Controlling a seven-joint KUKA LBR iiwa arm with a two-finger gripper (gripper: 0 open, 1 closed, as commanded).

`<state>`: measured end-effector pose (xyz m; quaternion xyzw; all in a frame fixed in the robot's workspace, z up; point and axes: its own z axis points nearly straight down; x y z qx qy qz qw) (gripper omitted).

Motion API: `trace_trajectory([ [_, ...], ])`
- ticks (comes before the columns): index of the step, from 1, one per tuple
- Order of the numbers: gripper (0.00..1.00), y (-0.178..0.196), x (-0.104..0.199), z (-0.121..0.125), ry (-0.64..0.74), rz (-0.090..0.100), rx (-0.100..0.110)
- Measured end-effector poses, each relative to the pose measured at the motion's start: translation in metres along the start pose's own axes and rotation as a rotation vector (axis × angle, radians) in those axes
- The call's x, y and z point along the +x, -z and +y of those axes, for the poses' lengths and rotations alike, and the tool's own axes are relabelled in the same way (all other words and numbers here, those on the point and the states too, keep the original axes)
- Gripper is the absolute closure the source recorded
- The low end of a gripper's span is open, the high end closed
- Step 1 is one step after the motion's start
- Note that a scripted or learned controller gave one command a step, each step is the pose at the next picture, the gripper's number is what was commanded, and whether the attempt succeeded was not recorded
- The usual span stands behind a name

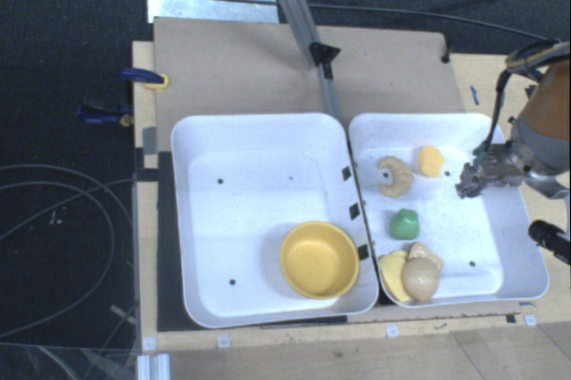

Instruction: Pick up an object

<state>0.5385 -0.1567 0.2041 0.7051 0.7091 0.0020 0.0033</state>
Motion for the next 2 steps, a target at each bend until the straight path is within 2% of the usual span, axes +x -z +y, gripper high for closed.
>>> trace_trajectory([
  [1, 1.00, 0.049, -0.005, 0.010, -0.001, -0.001, 0.000],
  [2, 1.00, 0.039, 0.041, 0.015, 0.004, 0.002, 0.005],
])
